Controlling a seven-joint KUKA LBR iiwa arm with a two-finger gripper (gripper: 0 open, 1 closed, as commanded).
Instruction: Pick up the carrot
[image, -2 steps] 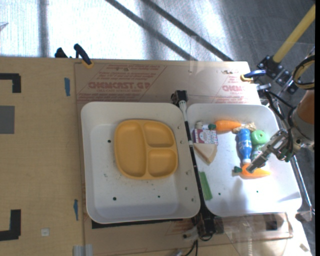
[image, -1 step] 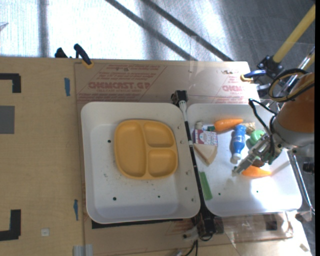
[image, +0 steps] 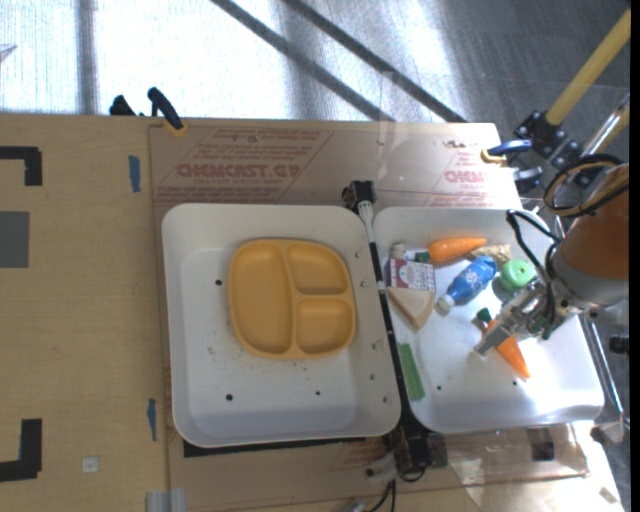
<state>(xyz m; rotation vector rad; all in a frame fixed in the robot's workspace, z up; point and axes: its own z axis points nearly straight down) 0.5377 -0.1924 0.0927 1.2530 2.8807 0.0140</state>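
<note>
Orange carrot (image: 513, 356) lies beside the pincer (image: 496, 338).

Red "CHEMCAST" lettering, mirrored, legible on protective sheet (image: 240, 165) beyond and left of end effector (image: 500, 335); remainder unreadable.

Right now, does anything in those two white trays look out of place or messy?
Mostly the right bin: its toy food lies jumbled together, a carrot, a blue bottle, a small carton and a wedge tipped at odd angles. The yellow plate sits neatly in the left bin, amid dark specks.
</note>
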